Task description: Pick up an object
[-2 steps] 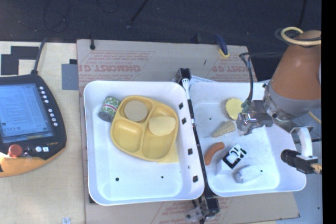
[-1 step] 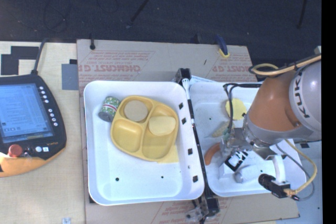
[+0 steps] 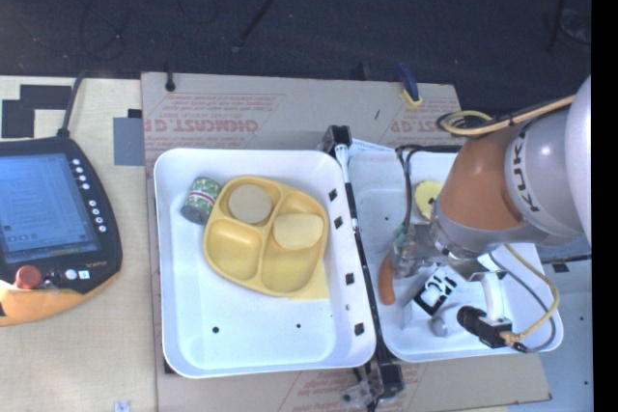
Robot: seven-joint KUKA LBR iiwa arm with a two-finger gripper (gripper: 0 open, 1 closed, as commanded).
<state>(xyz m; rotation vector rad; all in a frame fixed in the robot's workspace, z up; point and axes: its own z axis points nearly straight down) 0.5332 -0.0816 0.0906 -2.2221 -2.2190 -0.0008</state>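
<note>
Camera view, item one: orange object (image 3: pixel 386 283), lying in right bin (image 3: pixel 372 207) by its left wall, not lifted. End effector (image 3: pixel 410 258) low just beside it; grip state I cannot tell. Left bin (image 3: pixel 183 323): yellow tray (image 3: pixel 241 251), small can (image 3: pixel 203 197). Pick outstanding, I judge.

Bench (image 3: pixel 106 323): light tan top. A brown cardboard sheet (image 3: pixel 290 116) with reversed red print lies flat on it, under both bins. Left white bin (image 3: pixel 193 343) and right white bin (image 3: pixel 377 188) rest on the cardboard side by side, inner walls touching. Teach pendant (image 3: pixel 53 212), screen lit blue, orange lower edge, lies on the bench at the left, apart from the cardboard.
</note>
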